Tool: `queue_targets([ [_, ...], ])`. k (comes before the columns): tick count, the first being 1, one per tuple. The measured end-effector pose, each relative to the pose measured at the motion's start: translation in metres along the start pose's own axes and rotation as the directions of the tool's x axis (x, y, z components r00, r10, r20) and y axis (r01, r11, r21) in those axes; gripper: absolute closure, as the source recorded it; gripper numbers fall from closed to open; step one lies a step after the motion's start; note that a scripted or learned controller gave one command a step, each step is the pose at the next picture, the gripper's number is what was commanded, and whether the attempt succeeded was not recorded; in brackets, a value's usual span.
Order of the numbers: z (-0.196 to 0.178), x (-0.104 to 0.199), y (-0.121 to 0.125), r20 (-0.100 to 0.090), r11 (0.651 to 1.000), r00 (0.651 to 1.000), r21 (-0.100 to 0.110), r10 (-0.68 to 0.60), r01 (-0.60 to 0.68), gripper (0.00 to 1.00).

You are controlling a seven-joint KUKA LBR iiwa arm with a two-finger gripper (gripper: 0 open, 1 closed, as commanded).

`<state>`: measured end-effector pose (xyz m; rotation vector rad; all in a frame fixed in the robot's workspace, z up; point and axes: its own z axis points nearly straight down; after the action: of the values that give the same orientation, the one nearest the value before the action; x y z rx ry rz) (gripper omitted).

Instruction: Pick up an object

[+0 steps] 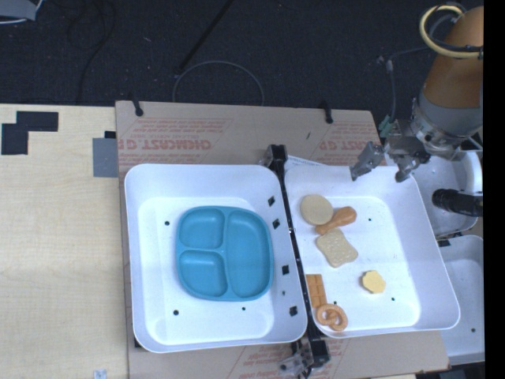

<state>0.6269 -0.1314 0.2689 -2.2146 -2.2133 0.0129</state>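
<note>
The gripper (386,164) hangs over the far right corner of the right bin (418,235). Its two dark metal fingers are spread apart, and nothing is between them. Above it the arm shows its grey wrist and the orange band.

The right bin is a shallow white plastic tray with smooth walls, and it holds several small toy foods. A round, flat beige biscuit (316,208) lies near the middle of the bin, and an orange piece shaped like a carrot or a drumstick (338,219) touches it on the right side. Just in front of them lies a pale slice of bread (337,247) with a rough surface. A small yellow round piece (373,282) lies apart, nearer to the front right. At the front left corner there is a flat orange waffle strip (316,289), and beside it a brown pretzel (332,317).

The left bin (150,212) holds a smooth blue plastic plate (223,253) with three compartments and rounded corners.
</note>
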Motion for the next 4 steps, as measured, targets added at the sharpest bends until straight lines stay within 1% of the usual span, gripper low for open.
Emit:
queue_targets([
  [1, -0.007, 0.0, 0.002, 0.002, 1.0, 1.0, -0.012, -0.001, 0.001, 0.0],
  [2, 0.039, -0.005, 0.005, 0.001, 1.0, 1.0, -0.007, -0.001, 0.001, 0.0],
  [4, 0.126, -0.007, 0.0, 0.001, 1.0, 1.0, -0.007, 0.0, 0.0, 0.0],
])
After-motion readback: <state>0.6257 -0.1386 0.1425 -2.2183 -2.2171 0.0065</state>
